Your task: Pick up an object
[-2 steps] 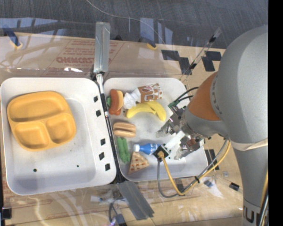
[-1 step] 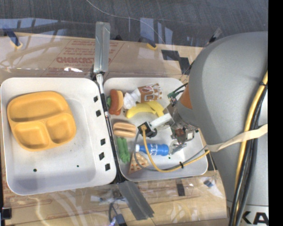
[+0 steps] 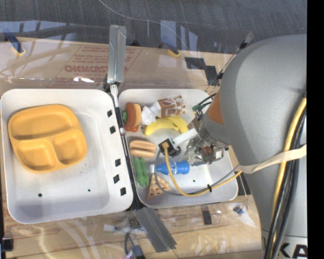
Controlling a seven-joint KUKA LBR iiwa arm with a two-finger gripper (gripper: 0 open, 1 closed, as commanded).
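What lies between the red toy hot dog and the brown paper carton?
In the camera view, a crumpled white object lies between the toy hot dog and the carton.

1. Yellow plastic banana (image 3: 166,125): I see it lying flat in the middle of the right white bin (image 3: 218,174).
2. Tan toy hot-dog bun (image 3: 142,148): flat, just left-below the banana.
3. Blue plastic bottle (image 3: 173,169): on its side, nearer the front wall.
4. Brown-and-white carton (image 3: 171,106): behind the banana.
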